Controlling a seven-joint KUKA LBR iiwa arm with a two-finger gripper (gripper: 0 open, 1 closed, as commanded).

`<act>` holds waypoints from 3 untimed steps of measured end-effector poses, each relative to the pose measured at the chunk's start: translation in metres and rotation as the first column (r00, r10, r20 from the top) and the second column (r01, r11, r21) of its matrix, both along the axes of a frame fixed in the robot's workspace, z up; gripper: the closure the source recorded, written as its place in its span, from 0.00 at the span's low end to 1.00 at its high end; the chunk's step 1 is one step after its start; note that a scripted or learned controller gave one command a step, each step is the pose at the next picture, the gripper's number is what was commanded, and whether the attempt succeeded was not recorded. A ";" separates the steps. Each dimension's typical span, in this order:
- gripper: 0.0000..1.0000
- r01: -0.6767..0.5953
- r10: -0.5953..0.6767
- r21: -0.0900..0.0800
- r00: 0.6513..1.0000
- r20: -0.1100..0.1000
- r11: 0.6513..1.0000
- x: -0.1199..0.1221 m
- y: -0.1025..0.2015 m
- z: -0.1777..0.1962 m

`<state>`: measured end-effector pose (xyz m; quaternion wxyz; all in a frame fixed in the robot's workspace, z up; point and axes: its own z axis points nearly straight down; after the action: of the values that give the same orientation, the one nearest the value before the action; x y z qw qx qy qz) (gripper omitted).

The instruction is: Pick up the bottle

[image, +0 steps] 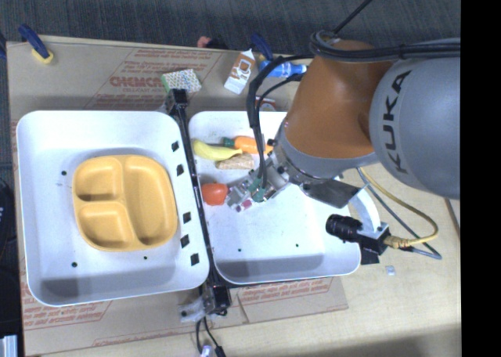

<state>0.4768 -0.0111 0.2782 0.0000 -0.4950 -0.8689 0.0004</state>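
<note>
The red tomato (214,192) lies in the right bin (274,247), close to that bin's left wall, and serves as the mark for the rest. The claw (244,195) sits low in the bin just beside the tomato, on the side toward the arm (344,113). Small pink and green bits show at its tip. Whether the claw is apart, together or clamped on anything cannot be told from this slant. Just above the tomato in the view lies a pale beige roll-shaped piece (236,163). Above that lies a banana (208,149), with an orange carrot (246,143) beside it.

I cannot tell which of these things, if any, is the bottle. The arm's grey and orange bulk covers the part of the bin up and to the right of the tomato.

Left of the tomato, past the black divider (190,183) between the bins, the left bin (39,191) holds a yellow three-part plate (125,200). Well above the tomato, outside both bins on the printed cardboard sheet (117,66), lies a small white packet with an orange mark (241,71). Bare counter (407,308) shows to the lower right of the tomato, past the right bin.
</note>
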 end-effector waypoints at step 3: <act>1.00 -0.501 0.501 0.002 0.865 -0.004 0.865 0.001 0.054 -0.087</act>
<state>0.4776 0.0428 0.1908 0.0022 -0.2525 -0.9676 0.0009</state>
